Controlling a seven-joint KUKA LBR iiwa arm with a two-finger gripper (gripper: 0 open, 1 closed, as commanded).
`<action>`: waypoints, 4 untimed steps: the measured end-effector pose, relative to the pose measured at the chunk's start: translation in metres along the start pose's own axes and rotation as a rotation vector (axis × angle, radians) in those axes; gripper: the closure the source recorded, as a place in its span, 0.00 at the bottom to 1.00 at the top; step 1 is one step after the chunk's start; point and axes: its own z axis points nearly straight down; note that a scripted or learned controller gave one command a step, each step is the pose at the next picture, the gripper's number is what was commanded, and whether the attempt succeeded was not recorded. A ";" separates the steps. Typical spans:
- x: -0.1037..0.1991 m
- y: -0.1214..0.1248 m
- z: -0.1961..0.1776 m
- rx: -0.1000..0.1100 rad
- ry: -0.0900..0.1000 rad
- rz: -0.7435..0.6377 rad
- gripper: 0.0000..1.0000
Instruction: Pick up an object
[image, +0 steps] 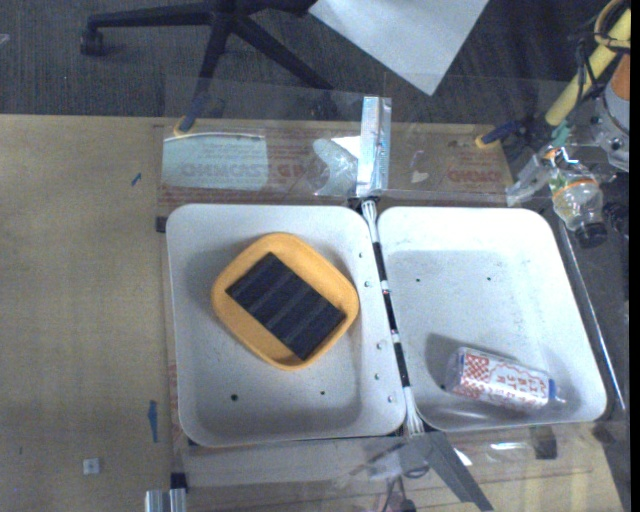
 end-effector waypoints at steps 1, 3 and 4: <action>0.025 -0.023 0.005 0.001 -0.001 -0.126 0.00; 0.008 -0.079 0.170 -0.008 -0.002 -0.044 0.00; 0.076 0.000 0.165 -0.003 -0.002 0.094 0.00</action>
